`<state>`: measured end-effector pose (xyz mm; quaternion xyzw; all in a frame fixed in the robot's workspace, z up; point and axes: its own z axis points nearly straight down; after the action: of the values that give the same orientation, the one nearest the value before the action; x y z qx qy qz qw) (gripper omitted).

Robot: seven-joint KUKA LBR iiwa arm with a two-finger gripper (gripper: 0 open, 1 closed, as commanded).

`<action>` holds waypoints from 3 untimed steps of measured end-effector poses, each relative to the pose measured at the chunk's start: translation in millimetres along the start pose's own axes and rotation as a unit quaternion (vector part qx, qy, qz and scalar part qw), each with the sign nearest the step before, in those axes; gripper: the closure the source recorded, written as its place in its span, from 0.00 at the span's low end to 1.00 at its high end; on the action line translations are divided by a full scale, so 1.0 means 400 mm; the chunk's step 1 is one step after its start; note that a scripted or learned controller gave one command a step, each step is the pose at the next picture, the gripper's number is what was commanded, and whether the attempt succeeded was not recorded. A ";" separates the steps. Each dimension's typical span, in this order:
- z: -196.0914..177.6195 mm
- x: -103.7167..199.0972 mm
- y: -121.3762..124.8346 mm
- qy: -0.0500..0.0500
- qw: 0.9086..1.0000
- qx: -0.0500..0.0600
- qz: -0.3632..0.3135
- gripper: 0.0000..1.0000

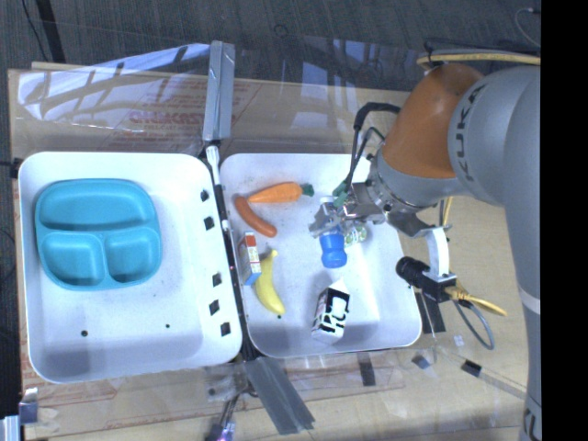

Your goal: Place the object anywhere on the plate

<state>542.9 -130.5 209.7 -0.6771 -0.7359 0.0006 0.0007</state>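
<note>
The gripper point(342, 217) hangs over the right bin point(390, 324), its fingers lost in clutter above a blue bottle point(333, 249), their spread impossible to tell. The grey arm point(478, 127) bends in from the right. The blue plate point(96, 231) sits in the left bin point(119, 347).

Glossy white plastic bins point(110, 338); smooth matt blue plastic plate point(96, 231); waxy-looking carrot point(274, 193) and banana point(268, 288), probably plastic; bare metal gripper point(338, 215).
</note>
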 end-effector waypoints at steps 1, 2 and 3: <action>0.048 0.232 0.137 0.000 0.999 0.001 -0.040 1.00; 0.046 0.426 0.223 0.000 0.998 0.001 -0.056 1.00; 0.084 0.590 0.252 0.000 0.988 0.000 -0.156 1.00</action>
<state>623.6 112.8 176.1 -0.5537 -0.8327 0.0006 0.0003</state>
